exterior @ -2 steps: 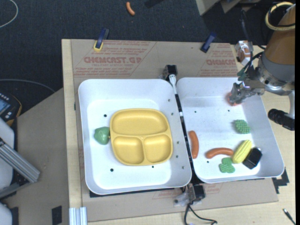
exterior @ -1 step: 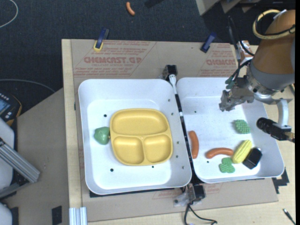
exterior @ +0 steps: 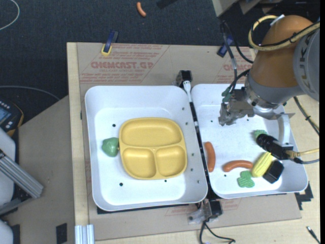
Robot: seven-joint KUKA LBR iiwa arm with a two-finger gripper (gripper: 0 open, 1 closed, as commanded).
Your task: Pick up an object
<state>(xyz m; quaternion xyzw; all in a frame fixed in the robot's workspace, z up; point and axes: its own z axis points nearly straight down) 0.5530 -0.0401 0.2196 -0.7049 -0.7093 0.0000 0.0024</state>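
Two white bins sit side by side: the left bin (exterior: 96,136) and the right bin (exterior: 213,98).

The left bin has two things: one yellow tray (exterior: 152,147) with three compartments, and one green lump (exterior: 109,146) touching the tray's left edge.

The right bin has five loose things: two orange sausages, one upright (exterior: 209,156) near the left wall and one lying flat (exterior: 237,165); one corn cob (exterior: 262,164); one green leafy piece (exterior: 246,180) just below the flat sausage; one more green piece (exterior: 260,134), partly hidden.

One further small orange piece (exterior: 141,8) lies on the floor beyond the bench.
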